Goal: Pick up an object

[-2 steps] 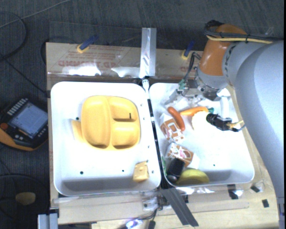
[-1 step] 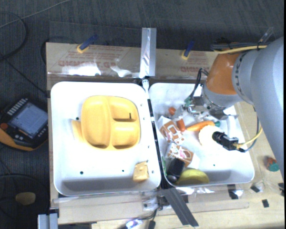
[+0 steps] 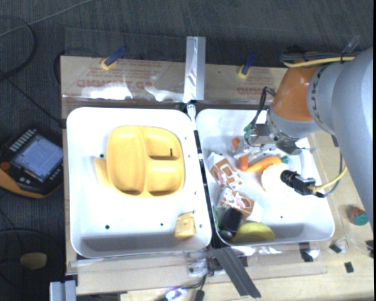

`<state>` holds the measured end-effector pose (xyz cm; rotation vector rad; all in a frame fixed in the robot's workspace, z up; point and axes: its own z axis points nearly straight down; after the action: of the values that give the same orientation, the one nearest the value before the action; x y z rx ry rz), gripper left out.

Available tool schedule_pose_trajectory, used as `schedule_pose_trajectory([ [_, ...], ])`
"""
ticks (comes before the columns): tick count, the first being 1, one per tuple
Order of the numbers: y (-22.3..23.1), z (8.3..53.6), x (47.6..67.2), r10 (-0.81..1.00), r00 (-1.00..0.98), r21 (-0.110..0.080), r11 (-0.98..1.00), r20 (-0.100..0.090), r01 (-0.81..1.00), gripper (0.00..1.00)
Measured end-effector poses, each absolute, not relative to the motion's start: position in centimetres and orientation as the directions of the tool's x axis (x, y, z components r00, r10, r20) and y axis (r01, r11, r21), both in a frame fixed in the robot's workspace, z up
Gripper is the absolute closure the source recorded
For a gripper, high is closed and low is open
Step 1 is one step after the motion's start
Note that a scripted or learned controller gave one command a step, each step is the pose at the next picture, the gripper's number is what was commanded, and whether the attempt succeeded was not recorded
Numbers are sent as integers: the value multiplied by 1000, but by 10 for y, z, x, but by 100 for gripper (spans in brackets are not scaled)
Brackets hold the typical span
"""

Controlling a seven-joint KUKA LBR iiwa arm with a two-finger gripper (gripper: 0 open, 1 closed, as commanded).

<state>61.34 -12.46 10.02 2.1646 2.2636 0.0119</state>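
My gripper (image 3: 255, 135) hangs low over the back of the right bin (image 3: 304, 223), below the orange band of the arm (image 3: 294, 99). Just in front of it lie an orange carrot (image 3: 264, 163) and a small orange piece (image 3: 243, 163); another small orange bit (image 3: 235, 143) sits to its left. A white rounded object (image 3: 271, 178) rests beside the carrot. Two printed snack packets (image 3: 224, 171) (image 3: 238, 200) lie along the bin's left side. A black object (image 3: 229, 219) and a yellow fruit-like object (image 3: 254, 232) sit at the front.
The left bin (image 3: 81, 187) holds a yellow divided tray (image 3: 145, 160) and a small tan block (image 3: 185, 226) near its front right corner. A black connector on a cable (image 3: 297, 180) hangs from the arm over the right bin. A handheld pendant (image 3: 31, 158) lies off the bench, left.
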Motion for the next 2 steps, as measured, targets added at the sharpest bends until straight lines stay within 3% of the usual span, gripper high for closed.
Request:
schedule_pose_trajectory([
  [1, -90, 183, 580, 972, -234, -2, 234, -1, 972, 100],
  [2, -85, 219, 640, 1000, 5, -2, -5, -3, 1000, 100],
])
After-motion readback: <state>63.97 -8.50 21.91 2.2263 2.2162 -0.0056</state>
